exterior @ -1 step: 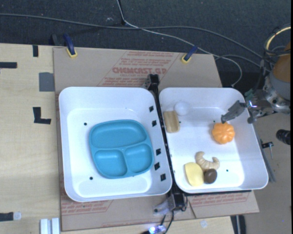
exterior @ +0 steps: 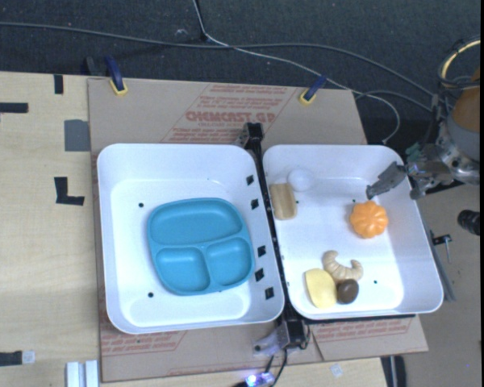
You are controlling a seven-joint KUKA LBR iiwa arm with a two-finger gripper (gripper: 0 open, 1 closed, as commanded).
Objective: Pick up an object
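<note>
My gripper (exterior: 397, 187) hangs over the right bin's far right rim, open, with nothing between its fingers. One grey finger (exterior: 383, 182) points down-left toward an orange pumpkin-like toy (exterior: 369, 219), which lies just below it in the right bin (exterior: 403, 297). Nearer the front of that bin sit a yellow piece (exterior: 319, 288), a beige curved piece (exterior: 341, 263) and a dark brown ball (exterior: 348, 291), bunched together. A tan block (exterior: 283, 201) and a white round object (exterior: 300, 181) lie by the bin's left wall.
The left bin (exterior: 121, 216) holds a blue divided plate (exterior: 200, 244). A black divider (exterior: 262, 216) runs between the bins. Cables cross the dark floor behind the bench. The arm's wrist (exterior: 456, 147) stands at the right edge.
</note>
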